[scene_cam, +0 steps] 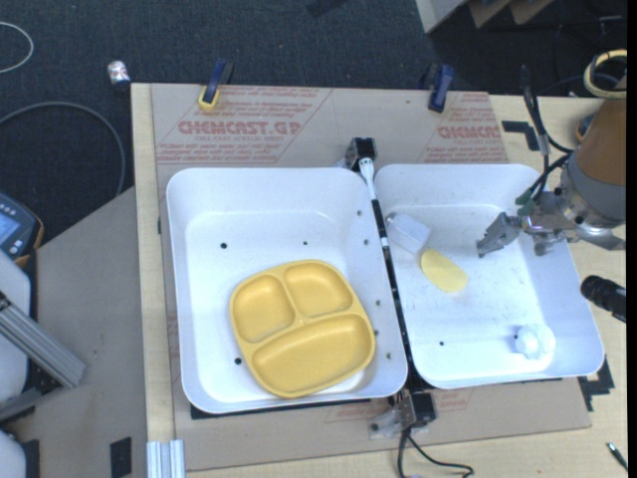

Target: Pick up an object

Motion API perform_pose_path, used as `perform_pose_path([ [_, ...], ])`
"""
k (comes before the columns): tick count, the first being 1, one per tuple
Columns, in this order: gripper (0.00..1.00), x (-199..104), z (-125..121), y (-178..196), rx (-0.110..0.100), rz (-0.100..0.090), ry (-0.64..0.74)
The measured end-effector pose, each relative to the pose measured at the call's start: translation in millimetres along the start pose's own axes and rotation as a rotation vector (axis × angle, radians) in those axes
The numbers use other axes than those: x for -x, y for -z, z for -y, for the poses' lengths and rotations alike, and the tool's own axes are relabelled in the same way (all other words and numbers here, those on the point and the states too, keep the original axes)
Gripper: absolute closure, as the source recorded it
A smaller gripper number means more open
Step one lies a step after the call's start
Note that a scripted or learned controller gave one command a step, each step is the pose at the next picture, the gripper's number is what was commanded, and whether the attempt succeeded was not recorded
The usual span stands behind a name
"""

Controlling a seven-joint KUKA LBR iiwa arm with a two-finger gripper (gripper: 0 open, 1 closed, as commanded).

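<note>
In the right bin (pixel 557 312) a yellow oval object (pixel 443 270) lies left of the middle. A pale translucent piece (pixel 407 233) rests close to the divider, just up and left of the oval. A small white object (pixel 532 343) sits near the bin's front right corner. My gripper (pixel 515 244) hangs over the right bin's upper right part, to the right of the yellow oval and apart from it. It stands open with nothing between its fingers.
The left bin (pixel 199 227) holds a yellow divided plate (pixel 302 327) toward its front. A raised divider (pixel 383 257) runs between the bins. Both bins stand on a cardboard sheet (pixel 299 118) with clamps at its far edge. Cables lie at the right.
</note>
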State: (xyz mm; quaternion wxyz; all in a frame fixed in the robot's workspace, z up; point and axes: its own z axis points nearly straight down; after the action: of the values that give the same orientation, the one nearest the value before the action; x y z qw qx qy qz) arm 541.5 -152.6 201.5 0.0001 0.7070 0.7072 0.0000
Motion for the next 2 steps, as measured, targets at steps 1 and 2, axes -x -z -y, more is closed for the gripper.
perform_pose_path([
  [1, 0.00, -55.3, 40.0, -121.6, -0.005, -0.003, 0.001],
  [2, 0.00, -5.5, 12.3, -116.6, 0.004, 0.004, -0.003],
])
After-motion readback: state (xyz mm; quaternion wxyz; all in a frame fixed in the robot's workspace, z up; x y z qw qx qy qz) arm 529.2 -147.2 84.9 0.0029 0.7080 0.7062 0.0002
